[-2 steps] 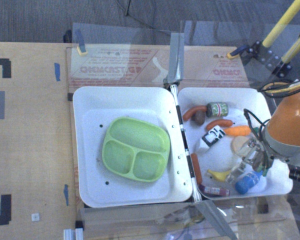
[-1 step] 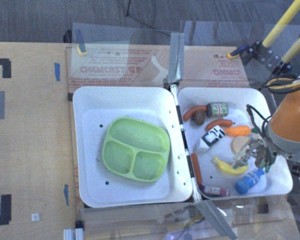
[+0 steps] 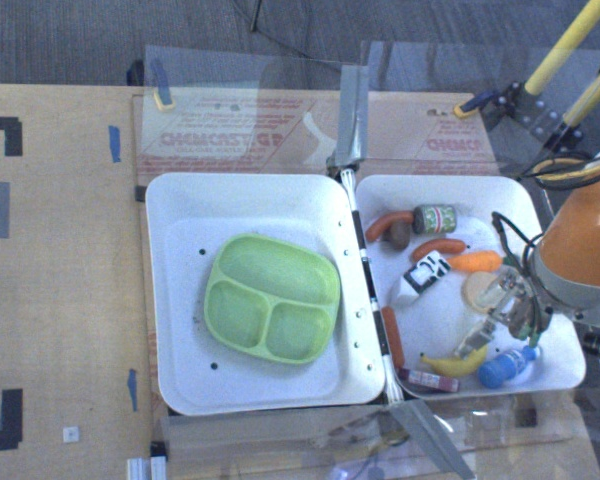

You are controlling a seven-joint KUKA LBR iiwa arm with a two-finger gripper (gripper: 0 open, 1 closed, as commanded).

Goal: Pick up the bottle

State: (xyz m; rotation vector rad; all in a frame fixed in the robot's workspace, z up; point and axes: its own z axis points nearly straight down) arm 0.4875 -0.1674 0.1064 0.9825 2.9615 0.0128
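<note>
Your bottle (image 3: 506,365) lies on its side in the near right corner of the right bin (image 3: 450,182), a small blue body with a pale cap end pointing up and to the right. Its long axis runs at a slant, from lower left to upper right, roughly along the line of the banana (image 3: 452,363) that lies just beside its blue end.

The gripper (image 3: 477,343) sits low in the same bin, hanging from the wrist at the right edge, its tip near the banana's upper end. You cannot tell from this angle whether it is parted or closed, and nothing shows between it, so treat it as holding nothing.

What matters for you: the bottle lies just to the right of the tip and a little nearer the camera, close against the bin wall. The next move is likely a short shift that way, with the closing line set across the slanted axis. The wall and the banana crowd both sides, so a clean grip looks tight.

The green tray (image 3: 272,297) in the left bin (image 3: 170,298) plays no part.
</note>
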